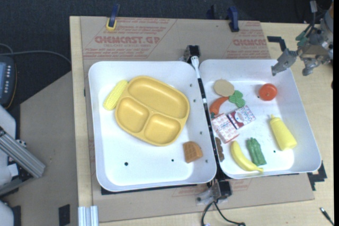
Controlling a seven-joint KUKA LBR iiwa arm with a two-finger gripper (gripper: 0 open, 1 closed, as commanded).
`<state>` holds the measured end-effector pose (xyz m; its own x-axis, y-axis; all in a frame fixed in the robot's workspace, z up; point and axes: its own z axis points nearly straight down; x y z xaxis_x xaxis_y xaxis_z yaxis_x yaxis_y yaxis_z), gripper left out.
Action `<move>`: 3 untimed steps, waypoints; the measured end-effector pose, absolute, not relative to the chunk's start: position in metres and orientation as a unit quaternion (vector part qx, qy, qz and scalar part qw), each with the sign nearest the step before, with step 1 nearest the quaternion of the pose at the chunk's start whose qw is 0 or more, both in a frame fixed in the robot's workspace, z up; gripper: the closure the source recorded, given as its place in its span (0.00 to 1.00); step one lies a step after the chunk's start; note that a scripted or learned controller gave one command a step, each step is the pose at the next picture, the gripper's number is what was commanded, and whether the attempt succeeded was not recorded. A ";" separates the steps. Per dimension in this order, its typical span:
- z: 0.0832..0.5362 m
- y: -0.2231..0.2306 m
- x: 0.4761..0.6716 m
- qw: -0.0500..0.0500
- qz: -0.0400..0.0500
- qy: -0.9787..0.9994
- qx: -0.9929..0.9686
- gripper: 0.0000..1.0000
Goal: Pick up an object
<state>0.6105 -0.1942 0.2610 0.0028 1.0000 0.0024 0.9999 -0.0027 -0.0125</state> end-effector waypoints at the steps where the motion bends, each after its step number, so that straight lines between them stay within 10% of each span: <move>1: 0.269 -0.194 0.613 -0.001 0.000 -0.707 -0.707 0.00; 3: 0.165 -0.190 0.602 0.002 0.001 -0.707 -0.707 0.00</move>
